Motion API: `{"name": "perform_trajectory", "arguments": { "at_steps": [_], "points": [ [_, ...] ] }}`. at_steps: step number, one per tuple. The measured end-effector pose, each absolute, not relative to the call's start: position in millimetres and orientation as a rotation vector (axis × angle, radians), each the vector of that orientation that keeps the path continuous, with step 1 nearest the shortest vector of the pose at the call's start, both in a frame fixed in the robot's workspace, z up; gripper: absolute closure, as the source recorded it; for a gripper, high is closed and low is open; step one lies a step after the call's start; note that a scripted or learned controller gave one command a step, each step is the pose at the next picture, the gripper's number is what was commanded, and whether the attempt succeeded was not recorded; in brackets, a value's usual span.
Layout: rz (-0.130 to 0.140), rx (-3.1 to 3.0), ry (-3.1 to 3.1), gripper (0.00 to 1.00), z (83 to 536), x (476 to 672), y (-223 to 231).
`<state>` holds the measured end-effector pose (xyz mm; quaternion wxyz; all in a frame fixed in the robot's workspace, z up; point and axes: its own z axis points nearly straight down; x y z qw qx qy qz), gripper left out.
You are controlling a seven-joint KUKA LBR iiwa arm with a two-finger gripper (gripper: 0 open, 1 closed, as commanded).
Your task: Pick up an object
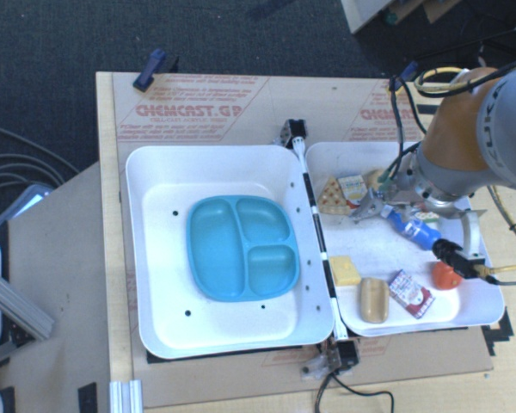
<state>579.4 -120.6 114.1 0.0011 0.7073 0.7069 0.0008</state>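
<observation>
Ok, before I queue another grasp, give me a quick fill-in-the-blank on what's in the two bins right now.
1. The blue divided plate lies in the ____ bin of the view.
2. The plate has ____ compartments.
3. The yellow block lies against the right bin's ____ wall.
4. The gripper hangs over the ____ bin.

Missing words: left; three; left; right

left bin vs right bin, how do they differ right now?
The left bin holds one thing, a blue divided plate lying flat at its middle; the right bin holds several small items, among them a yellow block and a red-and-white packet. The arm hangs over the right bin, not the left bin. Both are shallow and white.
</observation>
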Motion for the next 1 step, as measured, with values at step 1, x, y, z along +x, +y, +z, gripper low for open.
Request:
{"name": "perform_trajectory", "arguments": {
  "at_steps": [1],
  "points": [
    [0.0, 2.22, 2.221, 0.0, 84.7, 616.5, -112.0]
  ]
}}
